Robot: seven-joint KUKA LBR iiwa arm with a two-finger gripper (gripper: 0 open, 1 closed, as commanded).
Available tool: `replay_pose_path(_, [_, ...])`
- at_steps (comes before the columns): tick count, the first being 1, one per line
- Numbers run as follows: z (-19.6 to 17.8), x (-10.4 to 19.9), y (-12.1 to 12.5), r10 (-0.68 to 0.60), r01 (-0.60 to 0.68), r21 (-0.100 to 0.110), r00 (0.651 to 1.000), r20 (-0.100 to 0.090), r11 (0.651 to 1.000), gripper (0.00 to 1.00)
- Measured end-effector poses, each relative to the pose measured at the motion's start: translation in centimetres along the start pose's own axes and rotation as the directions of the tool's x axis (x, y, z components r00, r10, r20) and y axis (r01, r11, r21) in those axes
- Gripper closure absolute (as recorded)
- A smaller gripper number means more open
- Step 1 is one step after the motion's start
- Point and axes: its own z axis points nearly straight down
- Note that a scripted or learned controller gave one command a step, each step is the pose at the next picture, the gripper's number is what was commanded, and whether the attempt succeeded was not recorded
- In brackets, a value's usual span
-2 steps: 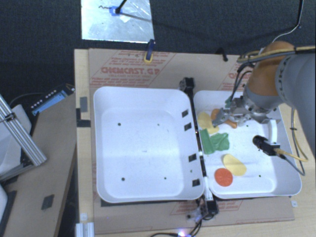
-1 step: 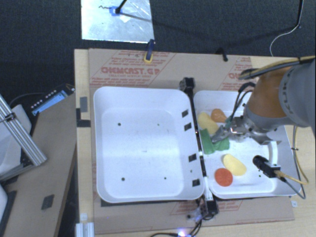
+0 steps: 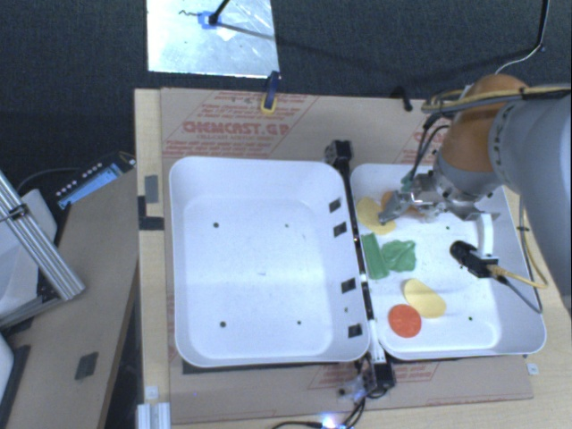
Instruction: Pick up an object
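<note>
My gripper (image 3: 399, 206) sits low in the right bin (image 3: 514, 333), at about 11 o'clock of that bin's floor, right over a pale yellow flat piece (image 3: 369, 213); whether the gripper is open or closed I cannot tell, the wrist hides it. Risk as I judge it: that yellow piece lies thin and flat against the bin floor, so a pinch could skate over it and come up with nothing. It also lies close to the bin's left wall, which could foul the gripper. A crumpled green piece (image 3: 391, 256) lies just beside it at 6 o'clock and might get dragged along. Toward 5 o'clock of the bin: a second yellow piece (image 3: 425, 298) touching a red-orange disc (image 3: 405, 321). The left bin (image 3: 188, 329) on the counter (image 3: 152, 275) is well apart.
</note>
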Motion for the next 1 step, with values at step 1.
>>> replay_pose_path(1, [0.14, 2.78, 3.02, 0.005, -0.005, 0.032, 1.0, 0.002, 0.999, 0.0])
